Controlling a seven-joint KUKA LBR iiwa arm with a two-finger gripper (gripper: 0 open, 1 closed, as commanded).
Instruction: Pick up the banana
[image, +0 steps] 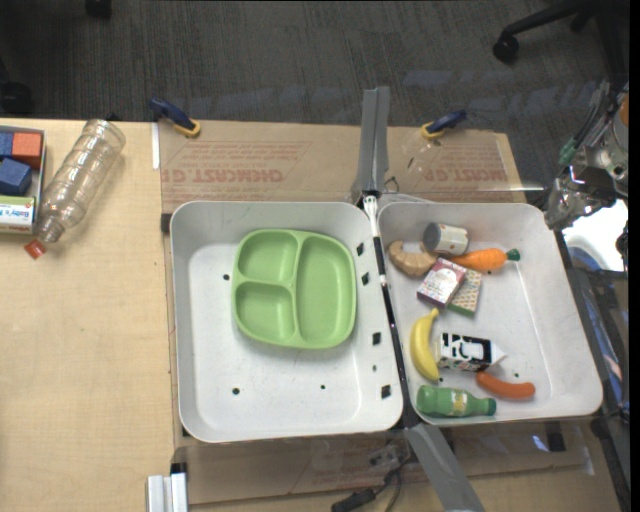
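a yellow banana (426, 345) lies lengthwise near the left wall of the right bin (560, 300), its curve bowing toward the divider between the 2 bins. a black-and-white carton (466, 351) sits just beside it on the right, touching or nearly touching its lower half, and a green bottle (455, 402) lies on its side just below the banana's lower tip. a narrow strip of bare floor separates the banana from the bin's left wall; above its upper tip there is a little open floor before a pink-and-green box (449, 287) and a brown potato-like piece (409, 259). a grey can (446, 238), a toy carrot (482, 260) and an orange sausage-like piece (505, 385) fill more of the bin, while its right side is open white floor. the left bin (190, 330) carries a green 3-compartment plate (296, 288) with bare floor on all sides. the gripper (575, 190) hangs at the right bin's upper-right corner, outside the rim, well apart from the banana; how far its fingers are spread cannot be told, and nothing is seen between them.
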